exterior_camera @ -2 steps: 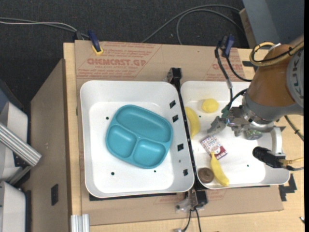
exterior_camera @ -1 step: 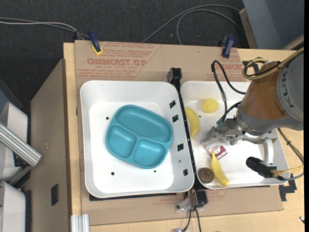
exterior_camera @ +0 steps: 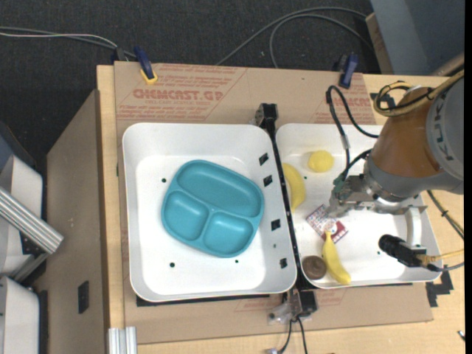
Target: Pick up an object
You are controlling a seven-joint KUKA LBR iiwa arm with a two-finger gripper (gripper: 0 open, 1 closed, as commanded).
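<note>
A small red-and-white packet lies in the right bin, centre-right of the frame, beside a banana. The gripper hangs just above it, arm angled in from the right; its finger spread cannot be told.
</note>
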